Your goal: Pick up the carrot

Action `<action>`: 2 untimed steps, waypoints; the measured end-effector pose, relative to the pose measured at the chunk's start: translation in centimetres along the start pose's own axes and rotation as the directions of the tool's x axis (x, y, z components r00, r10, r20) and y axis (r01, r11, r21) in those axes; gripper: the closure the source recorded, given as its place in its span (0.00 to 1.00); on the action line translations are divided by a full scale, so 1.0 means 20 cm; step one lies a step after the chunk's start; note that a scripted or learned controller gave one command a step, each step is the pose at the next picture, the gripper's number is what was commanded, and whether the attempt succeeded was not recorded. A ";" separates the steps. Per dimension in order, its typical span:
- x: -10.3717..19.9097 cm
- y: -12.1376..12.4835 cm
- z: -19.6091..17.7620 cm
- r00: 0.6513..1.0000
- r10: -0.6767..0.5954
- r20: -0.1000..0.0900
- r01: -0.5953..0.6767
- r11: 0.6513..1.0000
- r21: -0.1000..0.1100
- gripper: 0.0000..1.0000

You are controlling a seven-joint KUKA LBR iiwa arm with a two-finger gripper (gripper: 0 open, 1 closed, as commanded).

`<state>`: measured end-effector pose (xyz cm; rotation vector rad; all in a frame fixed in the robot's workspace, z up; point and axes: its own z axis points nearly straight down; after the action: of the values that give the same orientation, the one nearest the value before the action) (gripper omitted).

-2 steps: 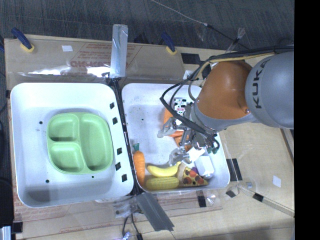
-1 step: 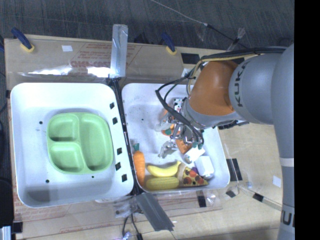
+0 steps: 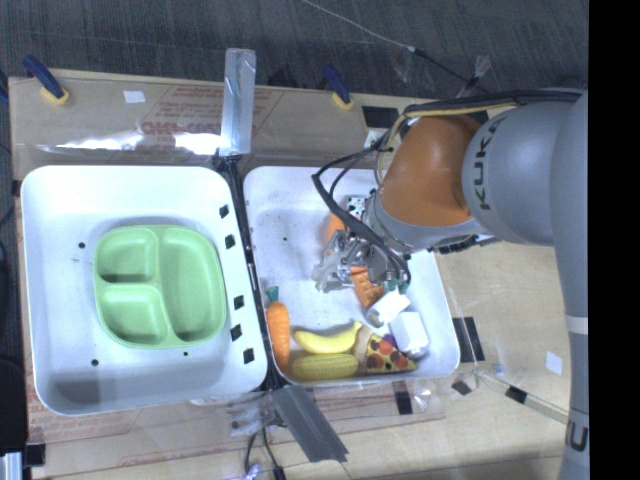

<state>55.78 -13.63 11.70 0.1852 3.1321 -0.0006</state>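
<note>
The carrot (image 3: pixel 278 331) is orange with a green top. It lies along the left wall of the right bin (image 3: pixel 290 203), near the front, pointing toward the front edge. My gripper (image 3: pixel 341 265) hangs low over the middle of the right bin, under the orange wrist band. It is up and to the right of the carrot, a clear gap away, and nothing of the carrot is at its tip. The arm hides part of the bin's right side.
A banana (image 3: pixel 328 340), a corn cob (image 3: pixel 322 366) and a pizza slice (image 3: pixel 386 354) lie at the bin's front beside the carrot. A white bottle (image 3: pixel 402 325) and orange pieces (image 3: pixel 365 289) sit close under the gripper. The left bin (image 3: pixel 60 208) holds a green divided plate (image 3: pixel 158 285).
</note>
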 end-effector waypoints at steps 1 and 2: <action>-0.01 0.21 -0.19 1.000 -0.019 0.000 0.019 1.000 -0.001 1.00; 0.07 0.57 -0.38 0.976 0.217 -0.001 -0.217 0.976 0.000 1.00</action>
<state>55.63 -2.10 19.25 0.5266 3.0944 0.0012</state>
